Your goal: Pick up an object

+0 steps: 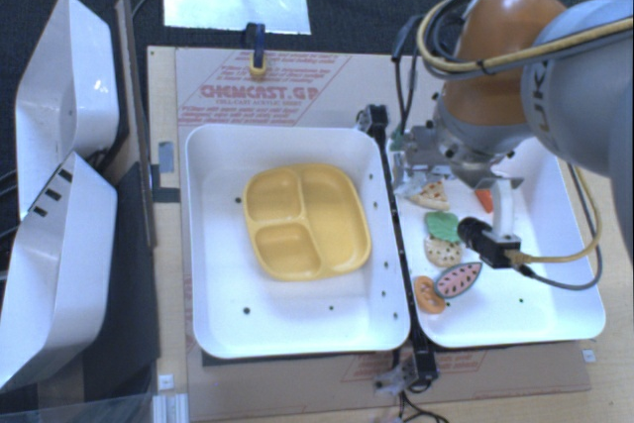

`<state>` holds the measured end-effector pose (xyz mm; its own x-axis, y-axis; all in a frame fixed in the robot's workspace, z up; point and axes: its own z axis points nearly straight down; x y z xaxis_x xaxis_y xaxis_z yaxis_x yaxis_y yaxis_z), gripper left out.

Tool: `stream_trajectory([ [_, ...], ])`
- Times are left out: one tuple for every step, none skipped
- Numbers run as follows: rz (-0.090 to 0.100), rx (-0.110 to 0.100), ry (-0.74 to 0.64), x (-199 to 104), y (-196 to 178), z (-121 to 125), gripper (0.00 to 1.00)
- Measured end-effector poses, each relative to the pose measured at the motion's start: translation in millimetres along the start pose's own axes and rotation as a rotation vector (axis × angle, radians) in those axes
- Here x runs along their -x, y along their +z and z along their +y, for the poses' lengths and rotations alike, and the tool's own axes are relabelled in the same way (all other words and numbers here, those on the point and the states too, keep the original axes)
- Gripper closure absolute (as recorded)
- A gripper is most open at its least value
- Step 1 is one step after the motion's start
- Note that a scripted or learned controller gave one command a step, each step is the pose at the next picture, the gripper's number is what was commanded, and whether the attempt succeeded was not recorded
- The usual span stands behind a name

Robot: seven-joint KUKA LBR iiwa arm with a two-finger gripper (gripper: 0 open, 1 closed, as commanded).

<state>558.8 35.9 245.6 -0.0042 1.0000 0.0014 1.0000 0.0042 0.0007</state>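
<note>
The right bin [555,312] holds several toy food pieces along its left side: a pizza slice [429,194], a green piece [443,225], a tan cookie [440,252], a watermelon slice [459,279] and an orange round [428,294]. A small red-orange piece [483,200] lies just under the arm. My gripper [474,175] hangs below the orange wrist band over the upper left of this bin, right above the pizza slice and the red-orange piece. The wrist body hides its tips. I see nothing held in it.
The left bin [213,312] holds a yellow three-compartment plate [307,220]. A black cable fitting [485,241] with a yellow lead hangs off the arm over the right bin. Spare white bins [59,213] are stacked at the far left, beyond the bench.
</note>
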Motion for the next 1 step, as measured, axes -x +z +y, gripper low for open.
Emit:
stream_trajectory([
  [-0.001, -0.001, 0.000, -46.6, 16.3, -5.6, 1.00],
])
